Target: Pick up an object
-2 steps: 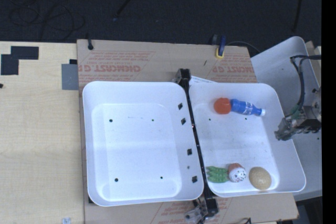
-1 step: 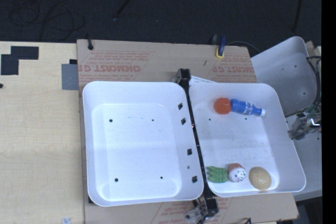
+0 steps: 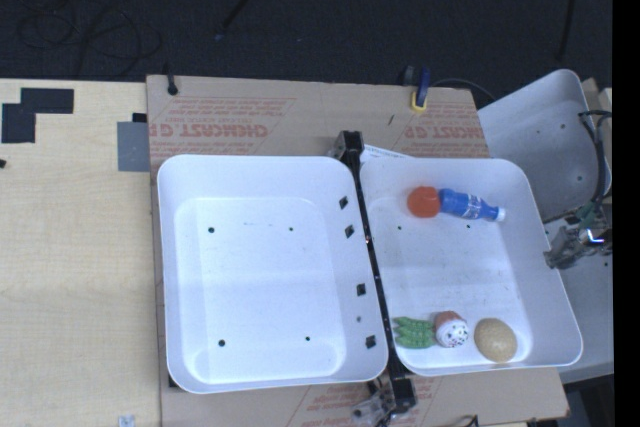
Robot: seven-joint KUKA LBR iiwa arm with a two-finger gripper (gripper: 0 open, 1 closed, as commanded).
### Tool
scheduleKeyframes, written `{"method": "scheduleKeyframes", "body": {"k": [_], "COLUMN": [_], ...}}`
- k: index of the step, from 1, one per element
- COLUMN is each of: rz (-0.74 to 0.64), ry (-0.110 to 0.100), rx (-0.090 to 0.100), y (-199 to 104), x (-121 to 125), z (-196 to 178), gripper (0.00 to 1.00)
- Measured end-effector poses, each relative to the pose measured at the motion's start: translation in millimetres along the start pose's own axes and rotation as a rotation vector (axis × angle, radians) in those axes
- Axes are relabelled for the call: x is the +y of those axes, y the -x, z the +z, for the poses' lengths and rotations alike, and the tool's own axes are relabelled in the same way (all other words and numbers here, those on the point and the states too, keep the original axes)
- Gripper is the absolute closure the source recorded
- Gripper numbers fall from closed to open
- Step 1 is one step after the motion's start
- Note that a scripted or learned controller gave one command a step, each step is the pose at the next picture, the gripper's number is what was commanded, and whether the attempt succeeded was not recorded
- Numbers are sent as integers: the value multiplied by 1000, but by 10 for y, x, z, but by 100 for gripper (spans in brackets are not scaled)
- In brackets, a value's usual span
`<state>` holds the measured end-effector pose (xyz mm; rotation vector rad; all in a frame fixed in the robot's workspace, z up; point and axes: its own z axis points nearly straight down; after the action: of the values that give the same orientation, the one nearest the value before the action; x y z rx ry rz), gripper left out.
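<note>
At the right edge, outside the right bin (image 3: 545,245), sits the gripper (image 3: 565,250); finger state: cannot tell. Nothing is grasped. Step in hand: approach. Candidate objects lie in that bin: blue bottle (image 3: 468,205), orange ball (image 3: 423,202), tan egg (image 3: 495,339). Next: descend over one.

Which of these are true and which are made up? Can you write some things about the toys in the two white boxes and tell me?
1. The blue bottle lies in the right bin. True.
2. The orange ball sits in the left bin. False: it is in the right bin, touching the blue bottle.
3. The green toy lies near the right bin's front edge. True.
4. The tan egg-shaped thing is at the far end of the right bin. False: it lies along the front edge, beside a spotted red and white ball.
</note>
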<state>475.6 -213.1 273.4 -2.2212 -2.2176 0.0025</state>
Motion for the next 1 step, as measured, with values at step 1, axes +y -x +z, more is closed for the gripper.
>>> {"method": "scheduleKeyframes", "body": {"k": [1], "rz": [0], "ry": [0], "rx": [0], "y": [-5], "x": [2], "z": [67], "gripper": [100]}}
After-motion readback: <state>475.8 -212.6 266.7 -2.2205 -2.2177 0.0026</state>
